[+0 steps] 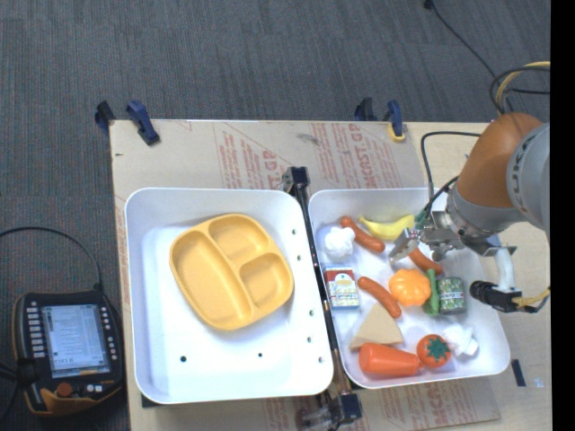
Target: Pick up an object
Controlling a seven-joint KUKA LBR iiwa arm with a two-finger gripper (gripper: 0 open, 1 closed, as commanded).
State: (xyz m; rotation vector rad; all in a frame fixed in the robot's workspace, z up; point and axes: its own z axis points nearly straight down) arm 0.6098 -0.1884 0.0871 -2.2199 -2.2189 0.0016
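Observation:
My gripper [417, 241] hangs low over the upper right part of the right bin [492, 332]. It sits just right of a yellow banana [386, 226] and directly above a small orange sausage [426, 261]. Around it lie a red hot dog [363, 235], a white cauliflower piece [339, 240], an orange fruit [409, 286], a green can [449, 294], another sausage [379, 295] and a small red and white carton [340, 287]. Nearer the front are a cheese wedge [377, 330], a carrot [389, 359] and a tomato [435, 350].
The left bin [148, 330] holds a yellow divided plate [232, 269]. Blue clamps [142, 120] grip the bench's far edge. A teach pendant [63, 341] lies on the floor at the lower left. The arm's cables [517, 296] trail over the right bin's right rim.

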